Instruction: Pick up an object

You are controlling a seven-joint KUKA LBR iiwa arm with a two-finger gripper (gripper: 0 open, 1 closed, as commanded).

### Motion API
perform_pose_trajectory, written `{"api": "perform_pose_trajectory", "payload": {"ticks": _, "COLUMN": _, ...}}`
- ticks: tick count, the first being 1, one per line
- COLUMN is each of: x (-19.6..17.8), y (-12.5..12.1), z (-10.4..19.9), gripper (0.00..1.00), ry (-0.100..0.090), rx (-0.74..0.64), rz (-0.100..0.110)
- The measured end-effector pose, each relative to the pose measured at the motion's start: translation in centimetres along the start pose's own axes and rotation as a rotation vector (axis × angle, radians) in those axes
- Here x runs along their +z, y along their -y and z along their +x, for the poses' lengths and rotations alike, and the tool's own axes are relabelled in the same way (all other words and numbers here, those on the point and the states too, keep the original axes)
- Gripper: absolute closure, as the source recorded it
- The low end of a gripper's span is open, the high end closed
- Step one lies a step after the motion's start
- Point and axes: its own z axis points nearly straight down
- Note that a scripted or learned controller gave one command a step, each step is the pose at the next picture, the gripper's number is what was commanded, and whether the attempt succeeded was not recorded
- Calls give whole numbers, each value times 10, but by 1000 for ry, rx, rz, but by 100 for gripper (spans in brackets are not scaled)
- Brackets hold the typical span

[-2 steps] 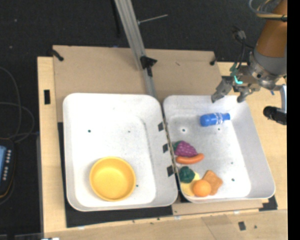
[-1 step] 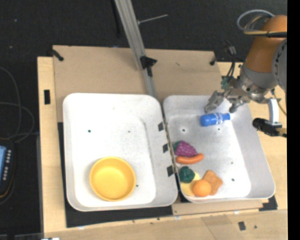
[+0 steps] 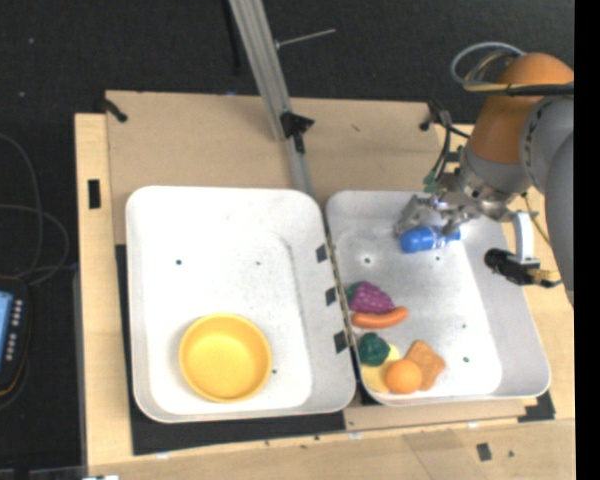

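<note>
My gripper [image 3: 427,230] hangs over the far part of the right bin [image 3: 480,308], reaching in from the right. A small blue object [image 3: 416,240] sits between its fingertips, and the fingers are shut on it. Nearer the front of the same bin lie a purple bunch of grapes [image 3: 370,296], an orange carrot-like piece [image 3: 379,318], a green piece [image 3: 372,349], an orange ball [image 3: 403,377] and an orange-brown piece [image 3: 427,359].
The left bin [image 3: 180,218] holds a yellow bowl [image 3: 225,356] at its front. A grey metal pole [image 3: 270,78] slants up from the divide between the bins. The toy pieces cluster at the right bin's front left.
</note>
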Motion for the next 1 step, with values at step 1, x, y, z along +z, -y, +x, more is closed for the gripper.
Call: {"api": "perform_pose_trajectory", "payload": {"ticks": 1, "x": 12, "y": -5, "z": -4, "gripper": 0, "ry": 10, "rx": 1, "rz": -23}}
